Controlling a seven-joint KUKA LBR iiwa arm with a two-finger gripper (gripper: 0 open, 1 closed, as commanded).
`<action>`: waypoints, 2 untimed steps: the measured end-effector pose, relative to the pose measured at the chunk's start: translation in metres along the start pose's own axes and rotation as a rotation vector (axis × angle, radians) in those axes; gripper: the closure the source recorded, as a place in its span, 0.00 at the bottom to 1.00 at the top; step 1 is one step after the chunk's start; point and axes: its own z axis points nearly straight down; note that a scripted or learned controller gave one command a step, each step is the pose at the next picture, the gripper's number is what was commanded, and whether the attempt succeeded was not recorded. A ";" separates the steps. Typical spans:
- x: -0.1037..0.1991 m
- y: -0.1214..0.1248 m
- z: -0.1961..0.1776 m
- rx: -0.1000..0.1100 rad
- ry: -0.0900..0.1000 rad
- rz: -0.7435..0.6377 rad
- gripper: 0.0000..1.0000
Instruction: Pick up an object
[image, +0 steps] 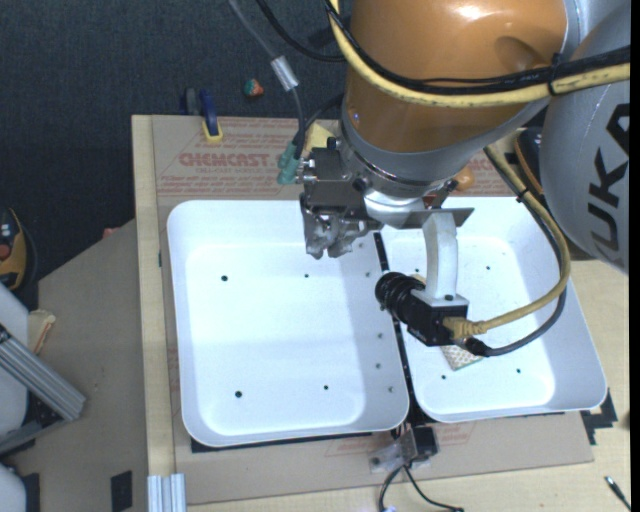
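Observation:
My gripper (328, 240) hangs over the back right part of the left white bin (180, 300), close to the divide between the two bins. Nothing shows beneath it or in it. A small tan, patterned object (462, 357) lies in the right white bin (585, 375) near its front left. It is partly covered by a black fitting (420, 310) mounted on the arm. The gripper is well to the left of and behind that object. The arm's broad orange band (450, 50) hides the back of the right bin.
A yellow hose (530, 300) loops from the black fitting across the right bin. The bins rest on a brown board (230, 158). A blue and yellow clamp (209, 115) stands at the board's back left edge. Metal framing (40, 380) lies at the left.

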 end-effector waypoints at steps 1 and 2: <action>-0.096 0.002 -0.026 -0.018 0.002 0.018 1.00; -0.050 0.000 -0.111 -0.024 0.008 0.003 1.00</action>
